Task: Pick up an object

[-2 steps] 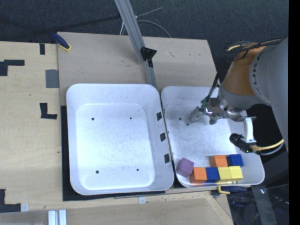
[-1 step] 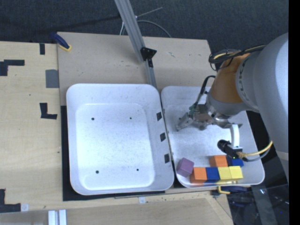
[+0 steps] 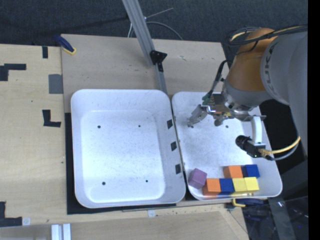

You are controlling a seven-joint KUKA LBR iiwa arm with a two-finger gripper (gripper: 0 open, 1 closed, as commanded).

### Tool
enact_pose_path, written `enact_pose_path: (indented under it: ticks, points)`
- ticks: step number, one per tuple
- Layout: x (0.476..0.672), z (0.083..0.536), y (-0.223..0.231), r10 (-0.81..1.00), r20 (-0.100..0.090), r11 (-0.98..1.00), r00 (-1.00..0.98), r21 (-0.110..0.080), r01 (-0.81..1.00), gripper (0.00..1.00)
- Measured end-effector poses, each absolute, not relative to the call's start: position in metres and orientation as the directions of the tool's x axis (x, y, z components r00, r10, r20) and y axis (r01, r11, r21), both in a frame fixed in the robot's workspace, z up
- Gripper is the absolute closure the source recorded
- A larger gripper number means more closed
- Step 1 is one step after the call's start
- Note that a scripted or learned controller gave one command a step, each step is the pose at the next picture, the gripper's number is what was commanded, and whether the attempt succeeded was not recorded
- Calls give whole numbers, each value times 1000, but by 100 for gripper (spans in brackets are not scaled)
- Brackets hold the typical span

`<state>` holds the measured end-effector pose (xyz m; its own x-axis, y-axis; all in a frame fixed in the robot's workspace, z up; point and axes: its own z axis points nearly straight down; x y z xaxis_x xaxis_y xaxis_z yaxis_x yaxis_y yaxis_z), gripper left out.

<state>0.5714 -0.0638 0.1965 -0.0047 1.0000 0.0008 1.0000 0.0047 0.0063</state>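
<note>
My two-finger gripper (image 3: 206, 118) hangs spread and holding nothing over the upper part of the shallow white right bin (image 3: 210, 149). The coloured blocks (a purple cube (image 3: 198, 177) leftmost) cluster along its near edge, well apart from me.

Gripper (image 3: 206, 118) hangs over the right bin's (image 3: 210, 149) upper part, fingers apart, seemingly holding nothing. Coloured blocks (image 3: 235, 179) and a purple block (image 3: 198, 177) sit along its near edge.

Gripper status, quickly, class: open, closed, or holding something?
Gripper: open, nothing between its fingers, above the right bin, apart from the blocks at the bin's near edge.
</note>
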Motion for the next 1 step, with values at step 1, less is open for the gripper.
enact_pose_path:
  ticks: [1]
  points:
    - [598, 341, -44, 1000, -1, 4, -4, 8, 1000, 0]
